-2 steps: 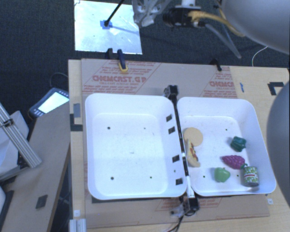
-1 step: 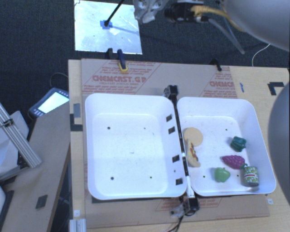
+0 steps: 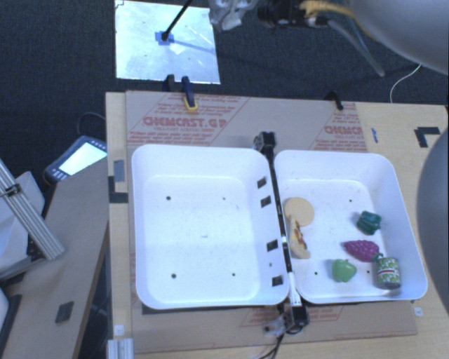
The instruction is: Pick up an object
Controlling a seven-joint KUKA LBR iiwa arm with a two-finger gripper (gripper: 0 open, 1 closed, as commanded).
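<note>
Gripper (image 3: 228, 12) at top edge, above bins; grip state unclear
R bin (image 3: 393, 175): green pepper (image 3: 368, 222); grapes (image 3: 361, 249); apple (image 3: 343, 270); can (image 3: 386, 272)

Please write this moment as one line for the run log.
phase: before pick | arm: at top right, away from bins | right bin: purple grapes, green apple, can

The arm (image 3: 403, 31) is smooth, rounded grey casing. Near its wrist sits dark hardware with a bundle of yellow cables (image 3: 324, 7), and the hand (image 3: 228, 14) is pale silver-grey metal.
</note>
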